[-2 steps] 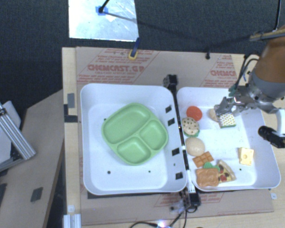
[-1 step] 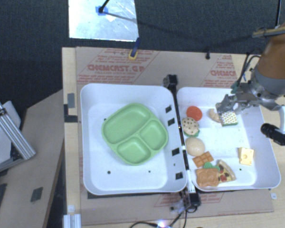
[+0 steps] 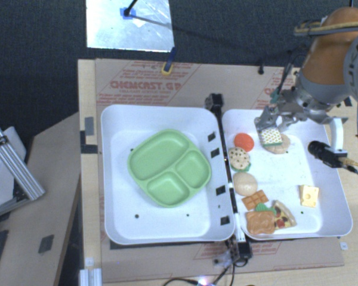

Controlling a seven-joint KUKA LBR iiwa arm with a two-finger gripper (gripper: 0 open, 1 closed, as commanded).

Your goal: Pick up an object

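The gripper (image 3: 269, 126) hung over the right bin (image 3: 328, 186), just above a green-checked toy (image 3: 271, 137); whether its fingers were parted could not be made out. The bench board (image 3: 146, 83) read "CHEMCAST GP".

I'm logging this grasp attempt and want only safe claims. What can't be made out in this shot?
- Gripper, camera view: the wrist hides the jaws, so whether the checkered toy is held or lies loose is unclear.
- Tan item: partly under that toy, identity unclear.
- Arm: cut off by the right edge.
- Pizza slice: toppings too small to tell.
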